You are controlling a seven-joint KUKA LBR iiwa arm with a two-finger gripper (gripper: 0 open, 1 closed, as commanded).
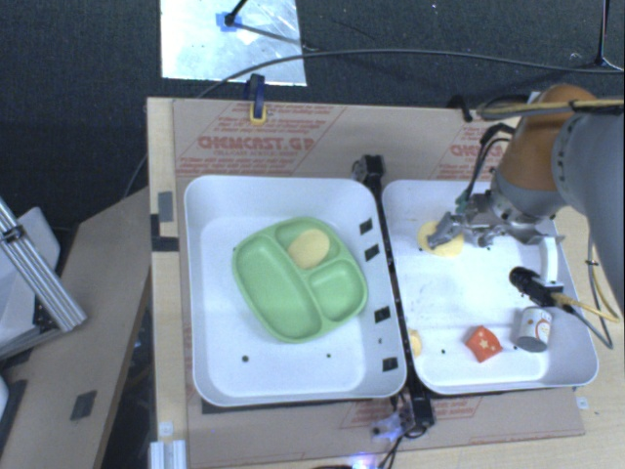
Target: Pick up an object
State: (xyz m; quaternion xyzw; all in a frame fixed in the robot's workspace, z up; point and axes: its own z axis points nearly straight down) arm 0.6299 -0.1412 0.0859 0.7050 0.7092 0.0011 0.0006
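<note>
My gripper (441,233) hangs low over the upper left part of the right bin (576,369). It is directly over a pale yellow object (449,247), which is partly hidden beneath it. I cannot see whether the gripper touches or holds this object. A red block with a white mark (481,343) lies near the bin's front. To its right stands a small grey and white cylinder (532,328). A small yellow piece (415,341) rests against the bin's left wall.
The left bin (210,360) holds a green divided plate (278,296) with a yellow rounded object (310,247) in its top compartment. A black divider with clips (383,262) runs between the bins. The grey arm (576,164) reaches in from the right.
</note>
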